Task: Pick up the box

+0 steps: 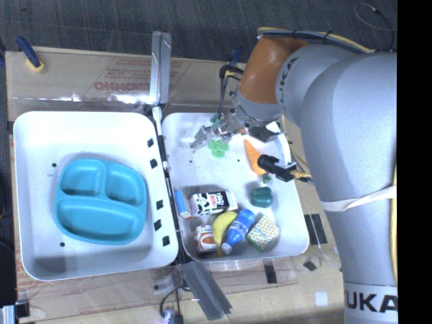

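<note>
A: Nearest us, in the right bin [294, 243], the box [210, 201] lies flat beside the banana [223, 225].

B: We judge it light, stiff, crushable; grip its long sides. Farther back, the gripper [217, 128] hovers; pincer state: we cannot tell.

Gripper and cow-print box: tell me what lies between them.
In the camera view, bare white bin floor separates the gripper from the cow-print box. A green item sits just right of that stretch.

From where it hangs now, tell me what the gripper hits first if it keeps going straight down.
Likely the small green object just under the gripper, near the back of the right bin. Depth is hard to judge from above, so it could meet bare bin floor beside it instead.
</note>
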Action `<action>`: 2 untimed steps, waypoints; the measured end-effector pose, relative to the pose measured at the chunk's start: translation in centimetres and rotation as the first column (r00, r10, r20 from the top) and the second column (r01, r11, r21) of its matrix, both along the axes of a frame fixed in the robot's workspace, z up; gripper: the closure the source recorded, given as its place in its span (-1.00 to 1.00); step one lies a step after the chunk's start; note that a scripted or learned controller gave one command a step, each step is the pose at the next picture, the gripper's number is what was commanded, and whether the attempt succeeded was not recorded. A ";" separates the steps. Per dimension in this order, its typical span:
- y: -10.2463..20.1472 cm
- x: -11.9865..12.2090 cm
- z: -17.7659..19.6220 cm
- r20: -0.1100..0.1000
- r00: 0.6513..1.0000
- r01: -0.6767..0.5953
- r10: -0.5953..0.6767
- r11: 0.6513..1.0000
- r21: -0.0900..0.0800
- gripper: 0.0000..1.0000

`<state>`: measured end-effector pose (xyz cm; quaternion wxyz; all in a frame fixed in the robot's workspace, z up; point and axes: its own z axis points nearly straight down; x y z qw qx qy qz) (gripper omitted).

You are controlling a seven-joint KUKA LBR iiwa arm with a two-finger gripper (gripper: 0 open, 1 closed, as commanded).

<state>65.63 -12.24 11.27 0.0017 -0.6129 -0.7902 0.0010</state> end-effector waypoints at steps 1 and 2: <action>-5.0 -5.0 -2.1 0.002 0.998 -0.061 0.061 0.998 -0.001 -1.00; -4.9 -5.0 -1.0 0.003 0.998 -0.066 0.066 0.998 -0.001 1.00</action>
